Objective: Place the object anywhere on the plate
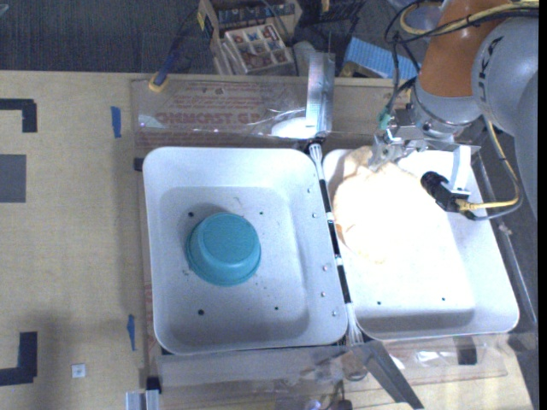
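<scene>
Two white bins sit side by side. In the right bin [479,310] lies a pale plate [389,220], washed out by glare, and it serves as the target. The gripper [389,148] hangs at the plate's far edge, its state impossible to tell from here. A blue bowl [224,248] rests upside down in the left bin [171,173], well apart from the plate. Judging by the task, it is likely the object still to be carried over.
</scene>
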Motion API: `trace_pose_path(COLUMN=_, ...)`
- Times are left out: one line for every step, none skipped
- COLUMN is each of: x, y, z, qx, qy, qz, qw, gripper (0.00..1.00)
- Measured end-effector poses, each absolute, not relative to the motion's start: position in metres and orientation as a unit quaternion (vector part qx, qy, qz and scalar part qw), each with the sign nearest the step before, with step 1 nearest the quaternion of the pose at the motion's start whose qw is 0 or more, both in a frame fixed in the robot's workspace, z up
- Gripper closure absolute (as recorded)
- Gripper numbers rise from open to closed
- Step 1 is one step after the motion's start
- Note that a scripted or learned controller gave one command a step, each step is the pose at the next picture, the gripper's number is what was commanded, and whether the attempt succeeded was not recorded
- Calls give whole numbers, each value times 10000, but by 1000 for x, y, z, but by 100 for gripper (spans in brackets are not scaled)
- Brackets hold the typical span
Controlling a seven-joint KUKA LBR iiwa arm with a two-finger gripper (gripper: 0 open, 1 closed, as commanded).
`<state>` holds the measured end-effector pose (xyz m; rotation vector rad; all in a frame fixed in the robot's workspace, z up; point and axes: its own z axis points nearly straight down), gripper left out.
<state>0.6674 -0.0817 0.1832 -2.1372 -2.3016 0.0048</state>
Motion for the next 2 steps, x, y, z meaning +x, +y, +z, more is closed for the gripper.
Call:
trace_pose_path(x=669, y=-81, z=223, qx=-6796, qy=-7336, qz=2, qw=-12, gripper=100)
trace_pose_path(x=672, y=-25, z=216, qx=-5200, qy=-8541, qz=9, qw=11, gripper=100)
